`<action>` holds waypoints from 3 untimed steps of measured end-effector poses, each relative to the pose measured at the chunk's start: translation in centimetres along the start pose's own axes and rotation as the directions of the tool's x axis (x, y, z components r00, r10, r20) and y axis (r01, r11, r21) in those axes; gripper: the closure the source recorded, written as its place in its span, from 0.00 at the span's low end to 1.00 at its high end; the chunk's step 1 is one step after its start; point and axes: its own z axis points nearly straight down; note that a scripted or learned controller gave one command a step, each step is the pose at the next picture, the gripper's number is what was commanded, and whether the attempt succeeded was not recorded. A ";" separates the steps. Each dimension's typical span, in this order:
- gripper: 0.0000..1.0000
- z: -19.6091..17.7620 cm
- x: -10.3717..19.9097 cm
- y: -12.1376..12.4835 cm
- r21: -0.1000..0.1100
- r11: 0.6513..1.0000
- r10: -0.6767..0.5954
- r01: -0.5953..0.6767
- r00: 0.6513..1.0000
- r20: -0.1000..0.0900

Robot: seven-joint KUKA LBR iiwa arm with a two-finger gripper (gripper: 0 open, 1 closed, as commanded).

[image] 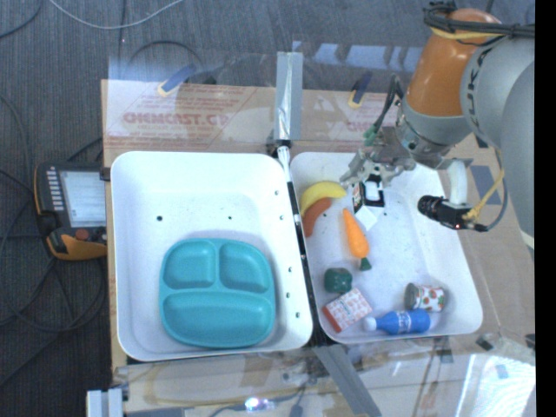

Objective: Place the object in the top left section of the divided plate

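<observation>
A teal divided plate (216, 292) lies in the left bin (148, 198), with two small sections at its far side and one large section near. In the right bin (452, 268) lie a carrot (354, 235), a yellow banana (321, 192) and an orange-red piece (312, 216) beside it. My gripper (368, 187) hangs over the far part of the right bin, just above and right of the carrot's top. I see nothing between its fingers.
The right bin also holds a dark green block (338, 279), a red-and-white box (347, 309), a blue bottle (402, 322) and a small can (425, 297). A metal divider (287, 102) stands between the bins. A handheld device (69, 207) sits left of the bench.
</observation>
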 end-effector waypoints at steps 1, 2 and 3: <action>1.00 2.5 6.5 -8.1 0.001 0.995 -0.104 0.104 0.995 -0.006; 1.00 -1.0 16.2 -11.3 0.002 0.990 0.144 -0.144 0.990 -0.004; 1.00 -3.7 24.3 -8.7 0.000 0.987 -0.161 0.161 0.987 -0.002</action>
